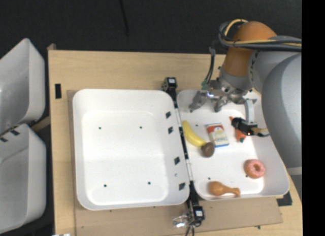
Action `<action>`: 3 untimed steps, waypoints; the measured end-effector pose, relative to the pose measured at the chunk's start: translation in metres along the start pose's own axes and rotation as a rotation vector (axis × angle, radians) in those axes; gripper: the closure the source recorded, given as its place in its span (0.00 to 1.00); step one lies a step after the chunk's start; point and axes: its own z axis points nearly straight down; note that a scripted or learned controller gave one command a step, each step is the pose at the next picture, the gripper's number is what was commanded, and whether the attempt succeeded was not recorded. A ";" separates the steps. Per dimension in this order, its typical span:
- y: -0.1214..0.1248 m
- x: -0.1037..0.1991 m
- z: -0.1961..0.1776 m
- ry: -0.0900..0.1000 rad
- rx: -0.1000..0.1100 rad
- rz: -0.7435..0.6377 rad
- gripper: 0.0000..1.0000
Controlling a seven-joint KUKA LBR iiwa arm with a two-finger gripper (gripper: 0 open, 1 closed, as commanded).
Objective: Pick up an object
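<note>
1. From where I stand, the pincer [207, 102] hangs over the far corner of the shallow white plastic bin nearer the arm [231, 166], close to the rim it shares with the other white plastic bin [122, 148]. Its two fingers are spread apart and there is nothing between them.
2. Everything it might take lies in that same bin. A yellow toy banana [193, 134] lies along the shared rim, and a small red-and-white card box [217, 134] sits just beside it. A brown rounded lump [207, 149] touches the banana's near end.
3. Further towards the near edge are a pink ring doughnut [254, 168] and an orange drumstick-shaped toy [222, 189], well apart from the pincer. The drumstick lies against the near rim.
4. I take this for the approach step. Nothing is lifted yet, and the pincer looks to be above the bin floor, not down among the things.
5. The banana and the box are nearest. To my eye the next move calls for a short shift towards the near edge and then a straight drop, with the fingers set across the banana's narrow width.
6. The pale wooden surface [117, 67] under both bins carries nothing loose that I can see.
</note>
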 end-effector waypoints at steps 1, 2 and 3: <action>-0.039 0.003 -0.001 -0.002 0.002 0.007 0.00; -0.080 0.082 -0.108 0.002 -0.009 -0.004 0.00; -0.101 0.029 0.000 -0.006 -0.007 0.009 0.00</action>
